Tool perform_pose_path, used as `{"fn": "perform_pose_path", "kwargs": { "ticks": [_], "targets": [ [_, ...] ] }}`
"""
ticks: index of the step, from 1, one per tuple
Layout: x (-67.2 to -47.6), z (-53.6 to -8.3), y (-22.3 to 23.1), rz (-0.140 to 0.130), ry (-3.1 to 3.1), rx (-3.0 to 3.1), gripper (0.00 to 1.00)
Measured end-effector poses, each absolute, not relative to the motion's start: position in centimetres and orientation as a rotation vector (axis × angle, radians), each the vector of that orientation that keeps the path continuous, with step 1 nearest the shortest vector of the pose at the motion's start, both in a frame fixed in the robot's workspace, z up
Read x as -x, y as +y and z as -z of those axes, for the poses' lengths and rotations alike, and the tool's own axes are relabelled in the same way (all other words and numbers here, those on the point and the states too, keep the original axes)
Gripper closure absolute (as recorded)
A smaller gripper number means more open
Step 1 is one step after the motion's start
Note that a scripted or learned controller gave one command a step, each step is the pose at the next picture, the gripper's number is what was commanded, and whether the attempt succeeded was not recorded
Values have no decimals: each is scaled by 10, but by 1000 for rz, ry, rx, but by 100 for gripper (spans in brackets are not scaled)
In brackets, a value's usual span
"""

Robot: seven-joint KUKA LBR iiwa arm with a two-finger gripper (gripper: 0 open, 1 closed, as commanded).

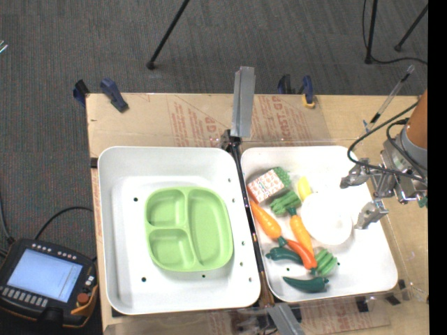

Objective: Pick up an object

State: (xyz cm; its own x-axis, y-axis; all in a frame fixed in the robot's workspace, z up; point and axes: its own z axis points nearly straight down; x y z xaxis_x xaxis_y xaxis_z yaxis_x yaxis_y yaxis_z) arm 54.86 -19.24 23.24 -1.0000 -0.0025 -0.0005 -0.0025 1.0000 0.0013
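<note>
Objects for picking are clustered in the right-hand shallow white plastic bin: a round white plastic bowl, two orange toy carrots, a red-and-white printed carton, green toy vegetables. The metal two-finger gripper is positioned above the bin's right side, just beside the bowl, fingers spread, nothing between them. A descent here risks striking the bowl rim or closing on bare floor. Gripper height cannot be judged reliably. Crowded items may be pushed aside.
</note>
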Motion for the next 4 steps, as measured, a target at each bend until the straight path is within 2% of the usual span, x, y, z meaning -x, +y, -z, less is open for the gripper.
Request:
{"fn": "perform_pose_path", "kwargs": {
  "ticks": [1,2,3,4],
  "targets": [
    [-476,-151,-158,-7,3097,551,0],
    [-490,-89,-111,0,3090,486,0],
    [-489,-98,-109,-3,3094,496,100],
    [-489,-97,-108,-4,3095,498,0]
  ]
}}
